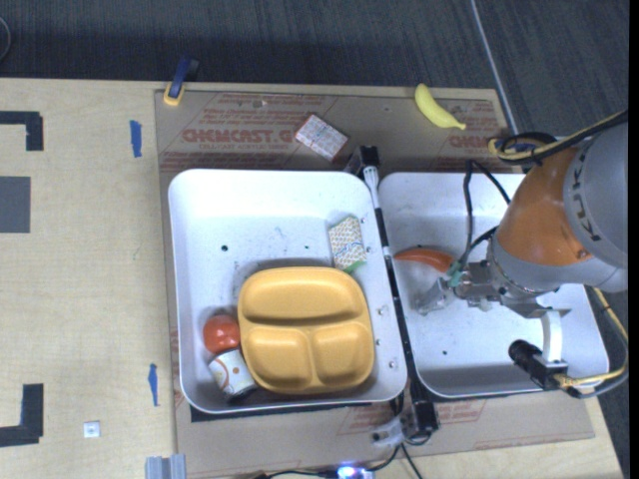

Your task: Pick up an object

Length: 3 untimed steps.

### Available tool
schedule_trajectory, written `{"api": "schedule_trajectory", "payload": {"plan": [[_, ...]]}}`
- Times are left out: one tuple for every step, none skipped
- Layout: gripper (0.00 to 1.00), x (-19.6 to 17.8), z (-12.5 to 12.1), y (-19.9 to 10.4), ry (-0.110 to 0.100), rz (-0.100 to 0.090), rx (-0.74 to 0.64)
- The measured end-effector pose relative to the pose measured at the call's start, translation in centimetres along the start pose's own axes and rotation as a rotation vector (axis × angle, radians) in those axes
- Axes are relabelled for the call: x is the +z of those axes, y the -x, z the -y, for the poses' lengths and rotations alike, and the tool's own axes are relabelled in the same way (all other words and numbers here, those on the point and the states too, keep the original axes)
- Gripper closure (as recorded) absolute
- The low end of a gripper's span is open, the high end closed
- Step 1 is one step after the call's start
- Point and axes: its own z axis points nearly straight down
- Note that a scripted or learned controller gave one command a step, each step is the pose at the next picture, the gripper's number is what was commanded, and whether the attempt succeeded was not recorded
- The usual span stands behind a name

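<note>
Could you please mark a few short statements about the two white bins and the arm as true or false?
1. The yellow divided plastic tray lies in the left white bin. True.
2. The yellow banana lies in the right white bin. False: it lies on the cardboard behind the bins.
3. The gripper is over the right bin. True.
4. The orange curved piece sits on the tray. False: it lies in the right bin.
</note>
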Motion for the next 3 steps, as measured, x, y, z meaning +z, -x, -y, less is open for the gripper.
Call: {"api": "schedule_trajectory", "payload": {"plan": [[0.0,0.0,1.7,-0.3,0.002,0.0,0.0],[0.0,0.0,-1.7,0.0,0.002,0.001,-0.001],[0.0,0.0,1.9,0.3,0.002,0.0,0.0]]}}
